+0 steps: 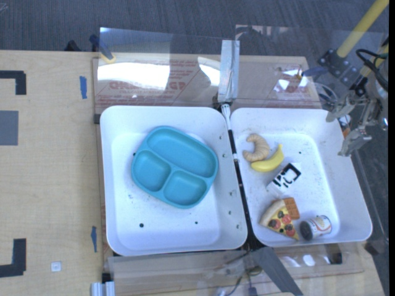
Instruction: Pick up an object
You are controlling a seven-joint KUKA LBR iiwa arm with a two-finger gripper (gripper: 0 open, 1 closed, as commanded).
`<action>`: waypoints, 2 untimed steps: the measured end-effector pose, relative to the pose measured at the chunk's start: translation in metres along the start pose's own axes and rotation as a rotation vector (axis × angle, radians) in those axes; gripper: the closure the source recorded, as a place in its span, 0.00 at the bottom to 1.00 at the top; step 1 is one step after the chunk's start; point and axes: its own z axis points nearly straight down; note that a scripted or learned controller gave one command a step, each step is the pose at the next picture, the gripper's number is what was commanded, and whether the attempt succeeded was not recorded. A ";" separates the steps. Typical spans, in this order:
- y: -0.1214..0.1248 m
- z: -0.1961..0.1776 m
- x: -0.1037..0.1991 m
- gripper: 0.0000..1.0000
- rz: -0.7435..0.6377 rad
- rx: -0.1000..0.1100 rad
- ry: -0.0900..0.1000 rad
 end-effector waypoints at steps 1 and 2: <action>0.043 0.163 0.017 0.00 -0.213 0.002 -0.005; 0.045 0.153 0.015 1.00 -0.216 0.004 -0.012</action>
